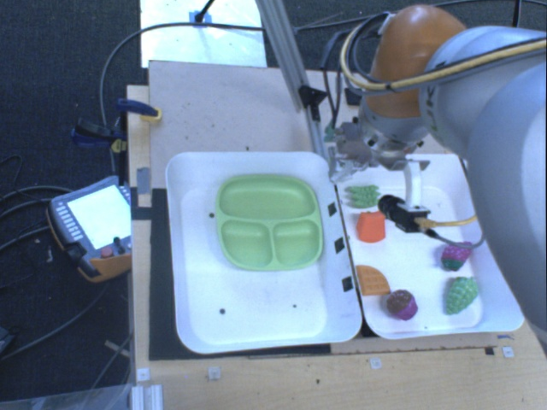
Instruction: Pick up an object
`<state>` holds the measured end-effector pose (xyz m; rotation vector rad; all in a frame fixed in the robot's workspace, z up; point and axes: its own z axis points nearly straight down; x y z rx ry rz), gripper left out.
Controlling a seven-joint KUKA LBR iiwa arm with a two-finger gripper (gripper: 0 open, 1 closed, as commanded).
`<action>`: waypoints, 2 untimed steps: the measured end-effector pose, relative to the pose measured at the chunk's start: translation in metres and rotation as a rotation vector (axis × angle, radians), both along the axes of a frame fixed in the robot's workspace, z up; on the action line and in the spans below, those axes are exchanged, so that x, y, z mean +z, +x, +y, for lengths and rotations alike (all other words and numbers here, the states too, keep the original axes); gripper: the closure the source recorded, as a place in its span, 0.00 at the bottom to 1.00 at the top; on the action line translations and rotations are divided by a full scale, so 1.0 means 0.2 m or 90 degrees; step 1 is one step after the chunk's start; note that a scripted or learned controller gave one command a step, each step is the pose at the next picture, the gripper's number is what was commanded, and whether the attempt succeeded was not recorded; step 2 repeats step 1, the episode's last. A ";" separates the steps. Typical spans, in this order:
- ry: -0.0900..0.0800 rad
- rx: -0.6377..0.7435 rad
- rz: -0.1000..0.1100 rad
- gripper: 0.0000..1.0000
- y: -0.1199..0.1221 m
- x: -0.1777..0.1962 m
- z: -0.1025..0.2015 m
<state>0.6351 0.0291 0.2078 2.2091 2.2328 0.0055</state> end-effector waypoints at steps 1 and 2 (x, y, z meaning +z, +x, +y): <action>0.000 -0.001 0.000 1.00 0.01 -0.01 0.28; 0.000 -0.001 0.000 1.00 0.01 -0.01 0.28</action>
